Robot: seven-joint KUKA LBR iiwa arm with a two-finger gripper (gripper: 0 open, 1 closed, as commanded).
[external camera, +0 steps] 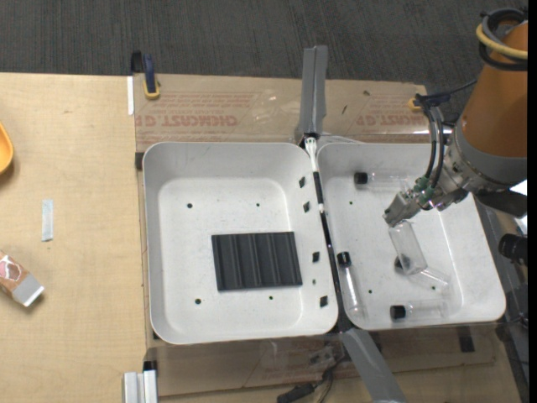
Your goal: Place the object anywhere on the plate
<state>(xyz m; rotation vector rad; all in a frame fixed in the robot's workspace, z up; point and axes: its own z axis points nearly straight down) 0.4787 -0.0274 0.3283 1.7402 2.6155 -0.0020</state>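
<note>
Arm reaches in from the right — wrist angled down-left.

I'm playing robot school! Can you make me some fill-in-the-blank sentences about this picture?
1. The dark ribbed plate lies in the ____ bin.
2. The gripper hangs over the ____ bin.
3. The band on the arm is ____.
4. The two bins are coloured ____.

Missing words: left, right, orange, white
</note>
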